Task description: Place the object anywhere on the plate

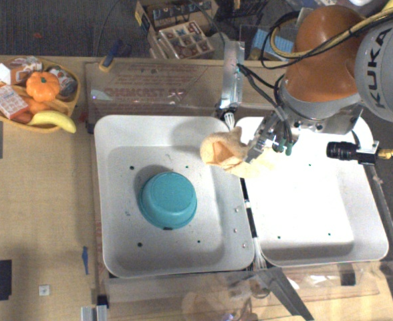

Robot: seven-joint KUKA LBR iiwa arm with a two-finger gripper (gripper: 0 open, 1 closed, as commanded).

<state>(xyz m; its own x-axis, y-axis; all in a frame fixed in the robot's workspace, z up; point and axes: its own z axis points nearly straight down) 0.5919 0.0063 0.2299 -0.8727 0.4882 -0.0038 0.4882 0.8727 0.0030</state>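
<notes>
A teal round plate (168, 199) lies in the middle of the left white bin (116, 246). A soft tan and yellow object (223, 152), crumpled like cloth or plush, hangs over the divider between the two bins, up and to the right of the plate. My gripper (255, 152) reaches down from the right and is shut on this object's right side, with its dark fingers (258, 144) pressed into the material. The object is lifted and apart from the plate. Part of it is hidden behind the fingers.
The right white bin (317, 212) lies under the arm. A basket of toy fruit (29, 99) sits at the bench's far left. A clear box (150, 89) stands behind the left bin. A black camera unit (343, 151) sticks out at the right.
</notes>
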